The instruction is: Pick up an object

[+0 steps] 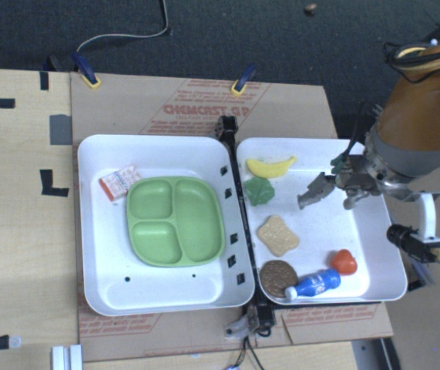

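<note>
Above the right bin [374, 230], pincer [329, 194] hangs open, empty. Nearest target: bread slice [278, 235], likely light, soft, flat; grip across its edges.

Brown cardboard sheet [196, 102] under the bins, blue-and-yellow clamps [87, 73], white cable [139, 29] on dark floor

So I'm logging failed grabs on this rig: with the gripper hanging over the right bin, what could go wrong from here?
1. The gripper hovers over bare bin floor, apart from every item, so closing here would likely catch nothing.
2. The blue bottle leans against the brown cookie, with the tomato close by; a grab there could nudge the neighbours.
3. The banana and the green vegetable sit near the bin divider, which may block a finger.
</note>
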